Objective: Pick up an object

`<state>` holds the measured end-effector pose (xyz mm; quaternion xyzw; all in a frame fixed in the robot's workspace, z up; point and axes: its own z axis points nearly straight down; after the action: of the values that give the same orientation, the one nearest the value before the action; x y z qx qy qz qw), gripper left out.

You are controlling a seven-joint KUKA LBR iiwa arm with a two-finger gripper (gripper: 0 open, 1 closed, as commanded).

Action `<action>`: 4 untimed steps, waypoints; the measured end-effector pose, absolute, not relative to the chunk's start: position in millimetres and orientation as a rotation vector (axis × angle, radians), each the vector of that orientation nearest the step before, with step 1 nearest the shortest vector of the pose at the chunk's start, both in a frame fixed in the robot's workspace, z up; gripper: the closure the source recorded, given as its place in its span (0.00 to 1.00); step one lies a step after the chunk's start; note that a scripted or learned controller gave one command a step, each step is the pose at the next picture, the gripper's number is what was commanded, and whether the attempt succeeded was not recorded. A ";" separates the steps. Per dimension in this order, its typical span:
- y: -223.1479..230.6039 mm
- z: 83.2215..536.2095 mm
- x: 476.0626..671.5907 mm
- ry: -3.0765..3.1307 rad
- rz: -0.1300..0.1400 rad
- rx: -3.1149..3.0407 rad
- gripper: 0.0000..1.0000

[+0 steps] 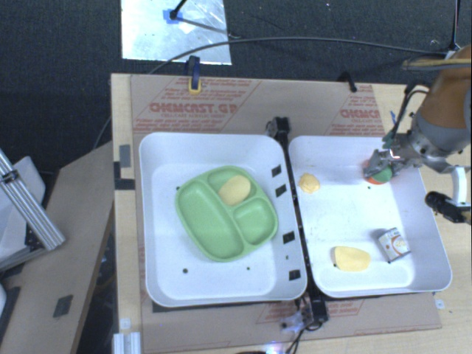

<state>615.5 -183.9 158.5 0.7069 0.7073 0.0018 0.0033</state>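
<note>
Gripper [383,164]: stood low over the upper right part of the right bin [332,153], at the end of the grey arm [442,116]; whether it was apart or together could not be told from this slant.
Small object [378,174]: red and green, lay directly under the gripper, touching it or nearly so; possibly a toy fruit, too small to name. No grip on it was visible.
Handling, small object: judged light and rigid, likely smooth; best taken across its narrow width from above.
Yellow lump [351,258]: lay near the front of the right bin, rounded, probably soft or plastic.
Yellow piece [309,184]: sat near the right bin's left wall, well apart from the gripper.
Can [394,244]: small, on its side, just beside the yellow lump; judged likely to roll.
Green tray [203,220]: three compartments, in the left bin [162,168].
Yellow ball [235,189]: rested in the tray's upper compartment.
</note>
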 end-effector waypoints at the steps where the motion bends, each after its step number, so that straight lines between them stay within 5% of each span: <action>1: -181.7 203.0 618.4 2.222 0.005 2.212 1.00; 2: -186.3 248.0 620.7 2.222 0.005 2.211 1.00; 4: -73.5 224.4 631.9 2.233 0.003 2.210 1.00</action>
<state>631.9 -73.5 224.4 0.7035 0.7107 0.0010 0.0000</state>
